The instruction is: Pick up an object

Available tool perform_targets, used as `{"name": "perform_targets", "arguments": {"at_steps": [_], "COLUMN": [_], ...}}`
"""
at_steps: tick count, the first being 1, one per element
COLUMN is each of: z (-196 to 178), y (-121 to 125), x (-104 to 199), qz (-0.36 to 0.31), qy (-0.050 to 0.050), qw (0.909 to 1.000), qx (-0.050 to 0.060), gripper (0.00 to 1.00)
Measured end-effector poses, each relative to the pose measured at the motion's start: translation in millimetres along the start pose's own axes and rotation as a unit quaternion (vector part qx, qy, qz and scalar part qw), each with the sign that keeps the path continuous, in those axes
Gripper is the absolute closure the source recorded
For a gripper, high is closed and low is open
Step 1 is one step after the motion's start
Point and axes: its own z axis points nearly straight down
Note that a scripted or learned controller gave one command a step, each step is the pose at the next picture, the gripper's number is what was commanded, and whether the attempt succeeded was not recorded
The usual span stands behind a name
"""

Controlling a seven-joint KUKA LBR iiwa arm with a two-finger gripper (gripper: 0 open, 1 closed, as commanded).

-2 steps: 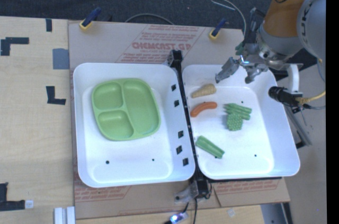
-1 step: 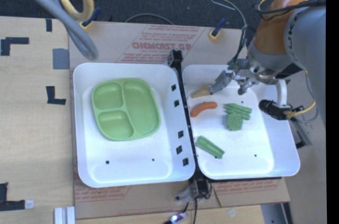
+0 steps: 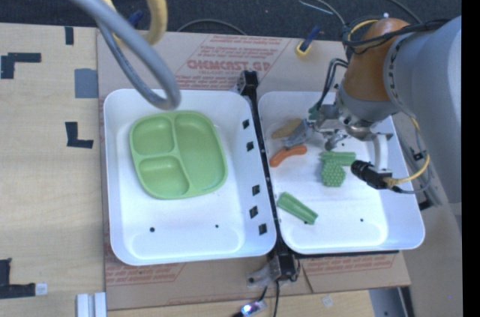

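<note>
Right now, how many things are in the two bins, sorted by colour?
Green: 3, the divided plate, the flat block, the bumpy brush
Orange: 1, the carrot-like piece
Tan: 1, the piece beside the hand
Total: 5

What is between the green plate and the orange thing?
The black divider where the two bins meet lies between the green plate and the orange thing.

A green divided plate (image 3: 178, 154) is lying in the left white bin (image 3: 120, 218), with cardboard (image 3: 225, 57) showing beneath both bins.
</note>
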Motion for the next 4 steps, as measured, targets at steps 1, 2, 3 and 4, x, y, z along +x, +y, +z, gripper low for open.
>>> {"name": "perform_targets", "arguments": {"at_steps": [1,2,3,4], "z": [-14,-68,-121,-128], "y": [1,1,2,4], "x": [1,-9,-8,55], "qz": [-0.001,0.000,-0.001,-0.003], "qy": [0.000,-0.001,0.000,0.001], "qw": [1.0000,1.0000,1.0000,1.0000], "qx": [-0.002,-0.005,-0.005,-0.003], "gripper": [1.00,1.00,1.00,1.00]}}
